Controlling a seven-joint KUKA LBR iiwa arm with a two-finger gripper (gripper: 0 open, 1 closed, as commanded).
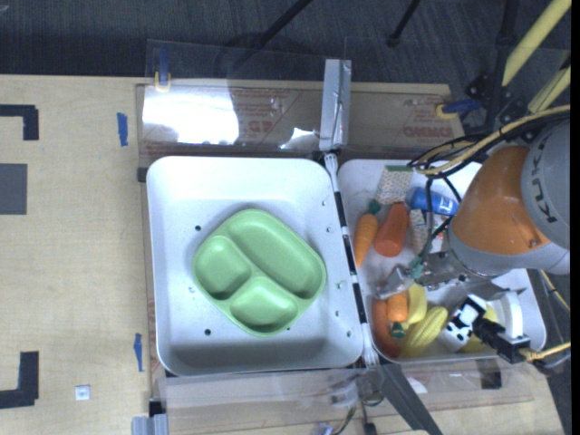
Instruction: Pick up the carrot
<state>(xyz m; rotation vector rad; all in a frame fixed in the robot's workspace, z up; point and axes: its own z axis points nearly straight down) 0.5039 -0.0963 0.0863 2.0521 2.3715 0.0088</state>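
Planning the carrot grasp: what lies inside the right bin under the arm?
Beside the arm in the right bin: carrot, orange-red piece, bananas. The arm covers the bin's right half.

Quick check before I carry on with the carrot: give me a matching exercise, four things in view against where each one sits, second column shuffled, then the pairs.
Things:
1. green divided plate
2. carrot
3. bananas
4. arm's orange band

Places:
A. against the right bin's left wall, near its far end
B. over the right bin's middle, above the clutter
C. middle of the left bin
D. near end of the right bin

Pairs: 1-C, 2-A, 3-D, 4-B
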